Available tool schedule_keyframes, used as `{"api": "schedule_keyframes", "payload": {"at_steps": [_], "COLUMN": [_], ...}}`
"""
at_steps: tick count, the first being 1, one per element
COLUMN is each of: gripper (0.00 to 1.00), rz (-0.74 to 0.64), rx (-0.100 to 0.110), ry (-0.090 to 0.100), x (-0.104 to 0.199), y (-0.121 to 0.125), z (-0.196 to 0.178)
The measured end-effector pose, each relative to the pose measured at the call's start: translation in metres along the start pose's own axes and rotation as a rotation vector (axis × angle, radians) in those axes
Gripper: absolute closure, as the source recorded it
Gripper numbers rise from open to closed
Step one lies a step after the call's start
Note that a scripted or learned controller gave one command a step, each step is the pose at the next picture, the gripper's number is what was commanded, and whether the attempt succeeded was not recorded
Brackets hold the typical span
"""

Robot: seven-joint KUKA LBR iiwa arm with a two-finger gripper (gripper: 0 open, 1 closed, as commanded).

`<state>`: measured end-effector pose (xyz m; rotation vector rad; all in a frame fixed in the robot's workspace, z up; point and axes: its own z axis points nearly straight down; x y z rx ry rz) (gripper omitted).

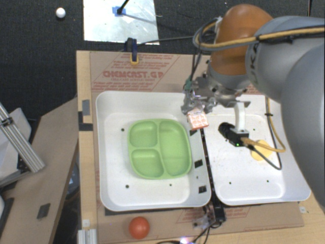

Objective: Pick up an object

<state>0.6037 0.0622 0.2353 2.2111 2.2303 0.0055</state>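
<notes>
My gripper [196,108] hangs over the seam between the two white bins, near their far end. A small red and white packet [197,120] sits between its fingertips and dangles just below them, so the gripper is shut on it. A green divided plate [159,148] lies flat in the left bin [109,136], to the left of the gripper and nearer the front. A pale yellow object [258,153] lies in the right bin [254,187], partly behind the robot's cable.
A red ball [139,227] rests on the cardboard in front of the left bin. A blue clamp [132,50] stands at the far edge of the board. The grey arm covers the right bin's far right corner.
</notes>
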Motion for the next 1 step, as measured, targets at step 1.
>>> {"api": "schedule_keyframes", "payload": {"at_steps": [1], "gripper": [1.0], "rz": [0.0], "rx": [0.0], "ry": [0.0], "x": [0.0429], "y": [0.0174], "z": [-0.0044]}}
